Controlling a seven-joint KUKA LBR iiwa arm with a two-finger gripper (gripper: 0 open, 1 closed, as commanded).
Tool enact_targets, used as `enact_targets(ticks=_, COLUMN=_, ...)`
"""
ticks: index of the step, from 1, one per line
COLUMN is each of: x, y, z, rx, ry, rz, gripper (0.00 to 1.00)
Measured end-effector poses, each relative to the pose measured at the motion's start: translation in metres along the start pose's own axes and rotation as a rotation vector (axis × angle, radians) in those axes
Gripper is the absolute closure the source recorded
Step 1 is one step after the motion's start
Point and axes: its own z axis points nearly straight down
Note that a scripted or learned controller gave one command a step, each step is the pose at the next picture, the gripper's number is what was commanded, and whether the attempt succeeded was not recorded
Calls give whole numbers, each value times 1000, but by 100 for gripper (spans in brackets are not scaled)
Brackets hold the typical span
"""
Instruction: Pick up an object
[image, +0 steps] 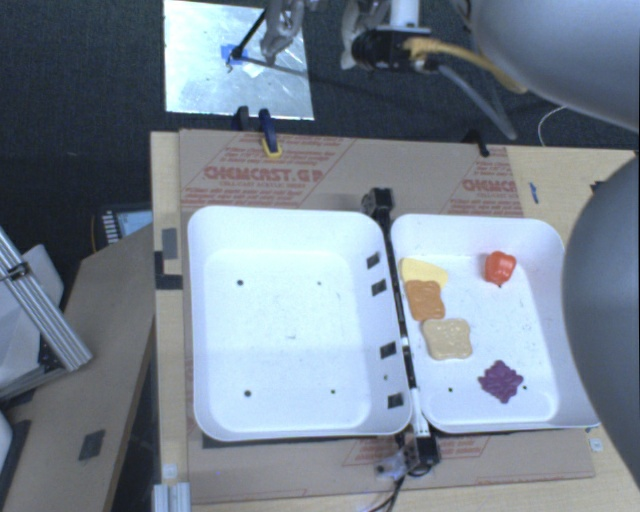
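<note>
Cardboard-topped bench, two white bins; right bin (540, 240) has the toys. Orange tomato-ish piece (500, 266) at its far side looks light, rigid, chunky: pinch across its middle. Gripper state? Can't tell.

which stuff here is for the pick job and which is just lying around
For the job, all in the right bin:
yellow piece
orange piece
tan piece
purple piece
red piece

Lying about:
left bin
cardboard sheet
foil sheet
clamps on the cardboard's far edge
</note>
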Motion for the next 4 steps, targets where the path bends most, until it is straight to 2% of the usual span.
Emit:
enact_targets(ticks=1, x=0, y=0, z=-12, rx=-3, ry=1, rz=-4, gripper=100)
enact_targets(ticks=2, x=0, y=0, z=-11, rx=-2, ry=1, rz=-6, gripper=0)
enact_targets(ticks=3, x=1, y=0, z=-23, rx=-4, ry=2, rz=-10, gripper=100)
enact_targets(ticks=4, x=1, y=0, z=-23, rx=-4, ry=2, rz=-12, gripper=0)
